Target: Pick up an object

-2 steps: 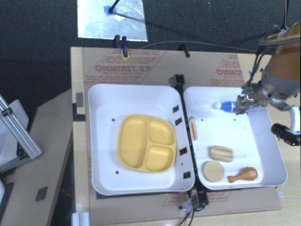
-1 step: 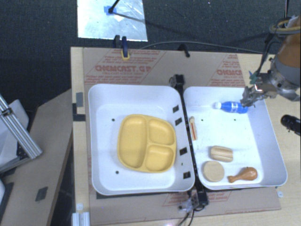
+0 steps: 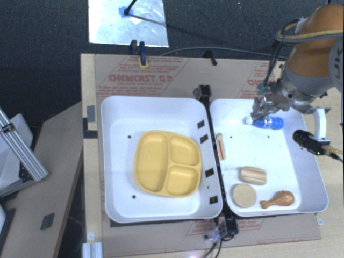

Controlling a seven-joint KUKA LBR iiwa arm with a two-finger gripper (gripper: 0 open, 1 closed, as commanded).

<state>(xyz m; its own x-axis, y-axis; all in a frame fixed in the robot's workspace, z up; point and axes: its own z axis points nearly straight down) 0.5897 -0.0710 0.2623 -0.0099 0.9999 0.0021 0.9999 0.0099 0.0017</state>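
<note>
Behind both bins, "CHEMCAST GP" board (image 3: 141, 79)

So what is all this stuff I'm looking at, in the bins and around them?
divided plate: one, yellow, in the left bin
blue object: one, right bin, far end, under the gripper
stick: one, orange-red, right bin, by the divider
bread roll: one, tan, right bin
round cookie: one, beige, near the roll
drumstick: one, brown, right bin's near edge
foil sheet: one, silver, beyond the bench
arm: one, grey and orange, gripper over the blue object
</note>
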